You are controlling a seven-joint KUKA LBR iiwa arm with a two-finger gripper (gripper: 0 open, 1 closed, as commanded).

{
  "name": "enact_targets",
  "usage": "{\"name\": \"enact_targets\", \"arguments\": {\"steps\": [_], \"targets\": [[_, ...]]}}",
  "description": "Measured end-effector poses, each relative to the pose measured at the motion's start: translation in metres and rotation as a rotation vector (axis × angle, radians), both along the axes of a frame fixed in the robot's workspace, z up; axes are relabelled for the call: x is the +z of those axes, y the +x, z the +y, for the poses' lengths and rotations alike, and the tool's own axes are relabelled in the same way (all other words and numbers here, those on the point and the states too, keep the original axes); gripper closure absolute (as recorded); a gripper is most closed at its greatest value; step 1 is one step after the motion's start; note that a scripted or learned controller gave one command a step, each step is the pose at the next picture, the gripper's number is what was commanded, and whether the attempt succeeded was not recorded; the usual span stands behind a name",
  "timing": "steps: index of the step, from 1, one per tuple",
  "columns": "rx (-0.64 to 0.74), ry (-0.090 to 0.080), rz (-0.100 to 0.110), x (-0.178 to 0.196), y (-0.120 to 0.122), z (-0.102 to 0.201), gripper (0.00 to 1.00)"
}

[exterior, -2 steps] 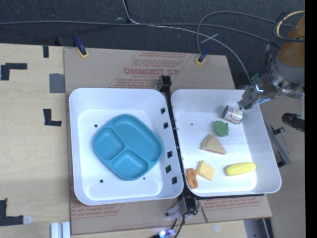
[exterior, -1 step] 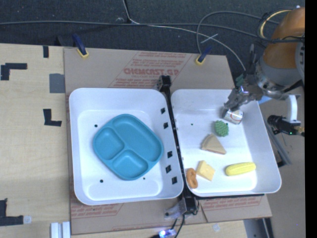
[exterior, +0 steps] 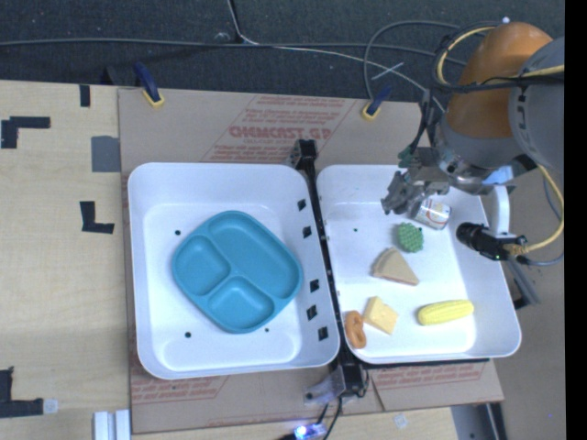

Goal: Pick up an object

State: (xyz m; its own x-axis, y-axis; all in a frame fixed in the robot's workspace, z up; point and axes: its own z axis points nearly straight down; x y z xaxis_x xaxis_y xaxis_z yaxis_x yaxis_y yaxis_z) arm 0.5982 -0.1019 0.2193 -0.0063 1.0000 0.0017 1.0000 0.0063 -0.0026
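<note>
Right now the gripper (exterior: 404, 198) is hanging over the far part of the right bin (exterior: 491, 342), just beyond the green broccoli piece (exterior: 409, 237). Finger state: cannot tell, the dark tips are blurring into each other from this slant, and nothing is visibly sitting between them.

Candidate objects are all lying in the right bin: the broccoli piece closest to the tool, a tan wedge (exterior: 394, 268) just nearer than it, a yellow cheese block (exterior: 381, 315) near the front, an orange slice-like piece (exterior: 354, 329) touching or almost touching the bin's left wall, and a corn cob (exterior: 445, 312) to the right near the front. A small white-and-red item (exterior: 433, 213) is sitting right beside the wrist; unclear if it is loose or part of the rig.

The left bin (exterior: 151, 337) is holding a blue divided tray (exterior: 237, 270), well apart from the arm.

Risks, as judgement: the broccoli is small and knobbly, so the tips could be closing off-centre and flicking it sideways. The wedge is lying near it, so a low descent might be nudging both. The orange piece is hugging the wall, leaving poor finger room there. The corn is round and could be rolling away.
</note>
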Motion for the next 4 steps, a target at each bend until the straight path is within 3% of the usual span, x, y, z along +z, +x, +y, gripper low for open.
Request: {"name": "enact_targets", "arguments": {"steps": [2,4], "targets": [[0.001,0.000,0.000,0.009,-0.016,0.111,1.00],[-0.001,-0.001,0.001,-0.002,-0.053,0.200,1.00]]}}
